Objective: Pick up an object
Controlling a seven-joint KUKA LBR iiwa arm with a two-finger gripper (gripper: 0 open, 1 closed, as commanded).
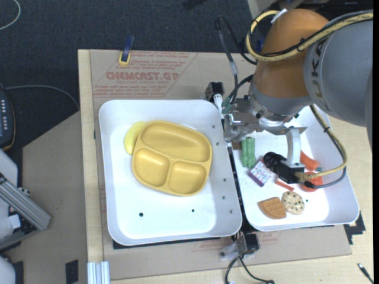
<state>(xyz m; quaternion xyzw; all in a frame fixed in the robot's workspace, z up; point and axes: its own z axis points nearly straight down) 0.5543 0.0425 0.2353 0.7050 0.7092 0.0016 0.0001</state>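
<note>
Camera view gives us the claw (240, 130) over the left side of the right bin (333, 207), and we cannot tell how far open it is or whether it grips anything. A green stick (249, 151) lies just below it in that bin, near a purple packet (260, 173), a round cookie (292, 202) and an orange cracker (272, 207). We see a yellow divided plate (172, 157) in the left bin (160, 219).
</note>
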